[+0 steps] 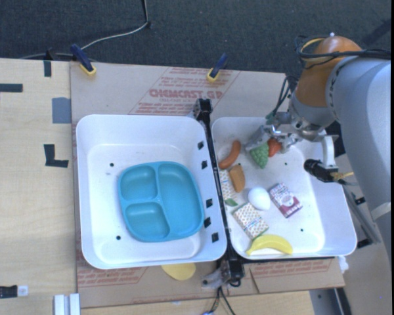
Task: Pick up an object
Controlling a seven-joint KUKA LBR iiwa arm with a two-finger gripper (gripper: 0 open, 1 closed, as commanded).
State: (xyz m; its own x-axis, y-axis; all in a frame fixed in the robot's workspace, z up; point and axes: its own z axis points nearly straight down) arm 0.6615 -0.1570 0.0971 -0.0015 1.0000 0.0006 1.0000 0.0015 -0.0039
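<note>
Yellow disc (178, 271): on the bench at the near edge, half tucked under the left bin's front rim.
Banana (270, 245): right bin, 6 o'clock corner, lying flat along the front wall.
Patterned carton (250, 220): just above the banana, tilted, near the divider.
Egg (259, 197): middle of the right bin, touching the carton's far corner.
Red-and-white box (285, 199): just beside the egg at its 3 o'clock.
Blue tray (161, 199): three compartments, centred in the left bin (92, 176), well apart from the arm.
Orange piece (236, 177): at 11 o'clock from the egg.
Sausage (229, 154): slanted, at 10 o'clock in the right bin (328, 235), near the divider.
Green item (259, 156): directly under the gripper, with a red-orange piece (274, 148) touching it at 2 o'clock.
Gripper (270, 138): low over the right bin's far side, right at the green item; finger spread cannot be made out.
Arm (354, 104): enters from 3 o'clock, wrist bent down into the bin, orange band (322, 71) at the far end.
Clamps (83, 59): two on the cardboard's far edge, at 12 o'clock.
</note>
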